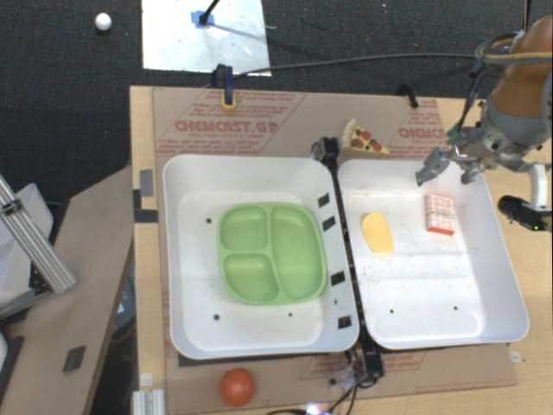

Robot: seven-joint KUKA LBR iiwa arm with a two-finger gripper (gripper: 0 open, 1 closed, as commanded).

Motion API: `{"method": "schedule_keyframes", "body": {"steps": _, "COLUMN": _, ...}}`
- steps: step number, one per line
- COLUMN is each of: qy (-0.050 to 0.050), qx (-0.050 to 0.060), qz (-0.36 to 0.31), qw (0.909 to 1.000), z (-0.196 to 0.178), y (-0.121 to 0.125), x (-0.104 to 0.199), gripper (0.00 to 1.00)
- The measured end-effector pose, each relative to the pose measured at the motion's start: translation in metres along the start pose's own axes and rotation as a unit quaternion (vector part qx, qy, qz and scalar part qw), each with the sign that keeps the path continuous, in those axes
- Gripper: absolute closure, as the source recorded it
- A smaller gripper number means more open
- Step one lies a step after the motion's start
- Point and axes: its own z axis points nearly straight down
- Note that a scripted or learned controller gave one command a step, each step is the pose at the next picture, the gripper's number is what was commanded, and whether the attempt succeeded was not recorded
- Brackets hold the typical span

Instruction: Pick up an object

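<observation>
A: Where was the pincer [449, 166]?

B: Above the right bin's [484, 318] far edge, fingers apart, gripping nothing.

A: The objects?

B: A pink box [440, 213] and yellow piece [377, 233] lay inside that bin.

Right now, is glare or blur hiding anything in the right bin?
Camera view: lighting is even and soft. The right bin floor is bright but not washed out, so the yellow piece and pink box read clearly. The gripper looks slightly soft, above the bin's far edge.
</observation>
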Motion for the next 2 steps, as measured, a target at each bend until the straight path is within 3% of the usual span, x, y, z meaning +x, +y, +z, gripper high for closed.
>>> {"method": "schedule_keyframes", "body": {"steps": 1, "qy": 0.000, "qx": 0.002, "qz": 0.001, "qw": 1.0000, "z": 0.061, "y": -0.005, "x": -0.001, "gripper": 0.00}}
{"method": "schedule_keyframes", "body": {"steps": 2, "qy": -0.002, "qx": -0.003, "qz": 0.000, "qw": 1.0000, "z": 0.107, "y": -0.002, "x": -0.002, "gripper": 0.00}}
